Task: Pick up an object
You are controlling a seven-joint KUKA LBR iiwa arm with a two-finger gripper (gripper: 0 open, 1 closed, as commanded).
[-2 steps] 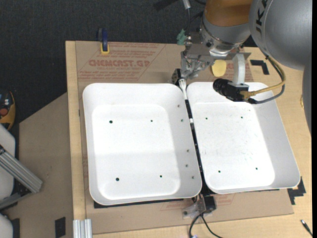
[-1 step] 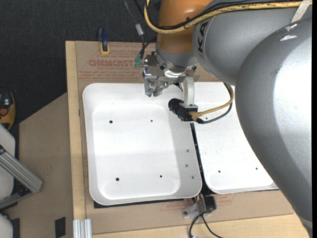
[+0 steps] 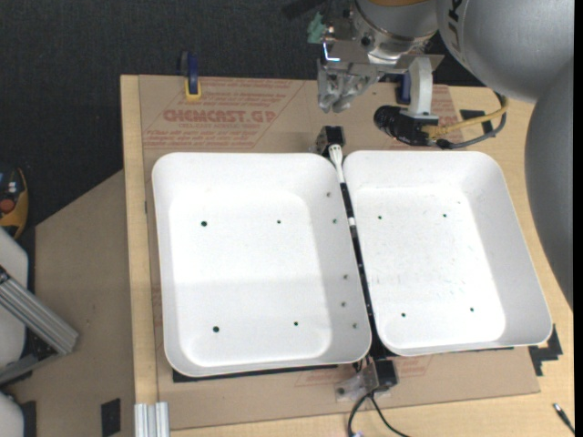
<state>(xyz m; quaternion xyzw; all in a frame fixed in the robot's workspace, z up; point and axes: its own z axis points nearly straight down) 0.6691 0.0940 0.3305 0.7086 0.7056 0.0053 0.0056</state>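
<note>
From the overhead camera, the gripper point(image 3: 339, 94) hung above the brown board point(image 3: 228, 116) behind the two white bins, near the seam where they met; whether it was apart or together could not be told, and nothing was seen clamped in it. The left bin point(image 3: 168, 244) and right bin point(image 3: 510, 235) offered no object to pick that I could make out. The task looked to be at its start or between tries; the next move would first need a target found. Red lettering on the board read roughly "CHEMCAST GP"
</note>
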